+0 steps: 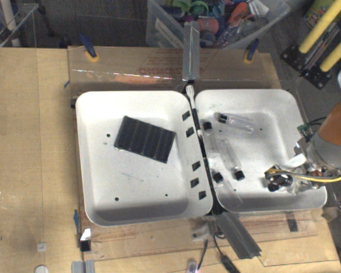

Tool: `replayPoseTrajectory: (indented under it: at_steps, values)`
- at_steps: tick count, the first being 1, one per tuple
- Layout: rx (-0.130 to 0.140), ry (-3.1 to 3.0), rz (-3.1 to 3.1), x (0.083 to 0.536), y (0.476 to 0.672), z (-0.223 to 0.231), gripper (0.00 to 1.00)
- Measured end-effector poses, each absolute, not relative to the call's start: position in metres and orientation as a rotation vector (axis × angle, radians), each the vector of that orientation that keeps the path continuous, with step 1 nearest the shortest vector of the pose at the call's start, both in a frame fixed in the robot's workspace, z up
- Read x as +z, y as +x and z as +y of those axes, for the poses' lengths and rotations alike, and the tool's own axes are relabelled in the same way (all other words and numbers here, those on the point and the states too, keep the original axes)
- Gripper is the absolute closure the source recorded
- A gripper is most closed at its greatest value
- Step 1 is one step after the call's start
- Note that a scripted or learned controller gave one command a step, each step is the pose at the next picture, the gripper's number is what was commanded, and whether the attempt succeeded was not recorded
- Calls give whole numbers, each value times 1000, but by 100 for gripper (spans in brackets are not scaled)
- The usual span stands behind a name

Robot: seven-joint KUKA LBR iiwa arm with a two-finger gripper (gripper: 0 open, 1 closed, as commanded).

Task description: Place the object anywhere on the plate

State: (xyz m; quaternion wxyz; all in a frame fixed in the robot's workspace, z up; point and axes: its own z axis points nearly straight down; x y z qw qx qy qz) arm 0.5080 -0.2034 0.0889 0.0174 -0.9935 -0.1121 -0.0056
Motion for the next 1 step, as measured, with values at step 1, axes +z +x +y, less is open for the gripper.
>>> replayPoseTrajectory:
  at_steps: [1]
  values:
    - [-22,-3089,-348,89,496,-204,100]
